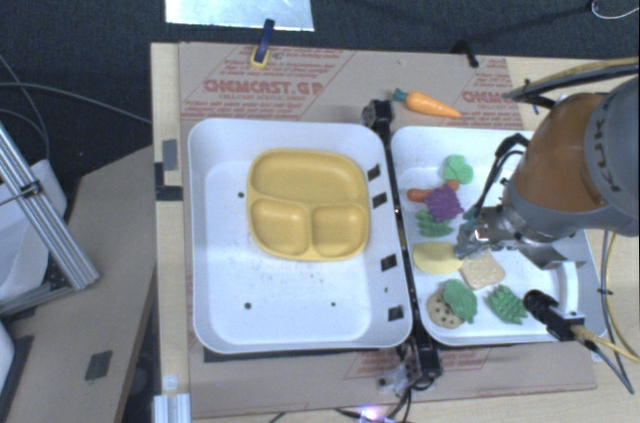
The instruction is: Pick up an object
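My gripper (pixel 472 244) hangs low in the right bin (pixel 500 143), over the toy food; whether it is spread or closed I cannot tell. Just beside it lie a tan cracker (pixel 483 271), a pale yellow slice (pixel 434 258) and a purple piece (pixel 443 203). A yellow divided tray (pixel 306 203) sits in the left bin (pixel 222 251)

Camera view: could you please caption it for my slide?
Arm over right bin of toy food; yellow tray in left bin.
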